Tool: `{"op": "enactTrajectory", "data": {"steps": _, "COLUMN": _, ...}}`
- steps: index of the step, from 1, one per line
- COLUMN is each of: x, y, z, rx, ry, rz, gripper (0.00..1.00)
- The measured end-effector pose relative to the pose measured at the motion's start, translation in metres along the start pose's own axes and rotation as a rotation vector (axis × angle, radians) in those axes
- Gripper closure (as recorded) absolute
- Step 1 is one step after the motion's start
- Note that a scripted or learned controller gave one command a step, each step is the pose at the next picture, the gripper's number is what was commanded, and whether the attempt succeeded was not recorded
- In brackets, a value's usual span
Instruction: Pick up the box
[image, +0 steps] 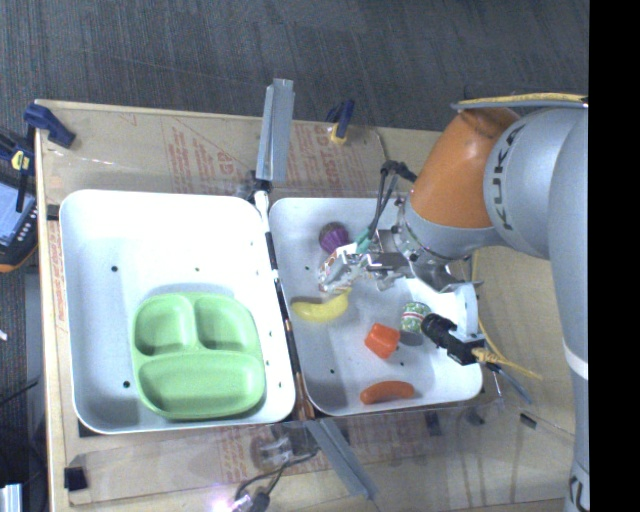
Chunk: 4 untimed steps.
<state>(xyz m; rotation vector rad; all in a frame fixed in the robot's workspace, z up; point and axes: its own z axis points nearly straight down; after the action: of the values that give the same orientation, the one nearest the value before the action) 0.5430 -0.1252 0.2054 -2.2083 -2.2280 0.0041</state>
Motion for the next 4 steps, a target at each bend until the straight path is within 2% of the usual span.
{"op": "enactTrajectory", "data": {"steps": 1, "x": -0.032, "y": 0.052, "z": 0.006, "rx": -0.001, "ry": -0.003, "rz": 0.048, "gripper": 0.00}}
{"op": "enactTrajectory", "data": {"steps": 2, "x": -0.018, "y": 0.114, "z": 0.101, "rx": -0.002, "ry": 0.000, "rz": -0.053, "gripper": 0.00}}
{"op": "enactTrajectory", "data": {"steps": 3, "x": -0.031, "y": 0.027, "z": 0.113, "rx": -0.001, "ry": 0.000, "rz": -0.099, "gripper": 0.00}}
{"op": "enactTrajectory", "data": {"steps": 4, "x": -0.043, "y": 0.064, "z": 0.093, "rx": -0.006, "ry": -0.002, "rz": -0.198, "gripper": 0.00}}
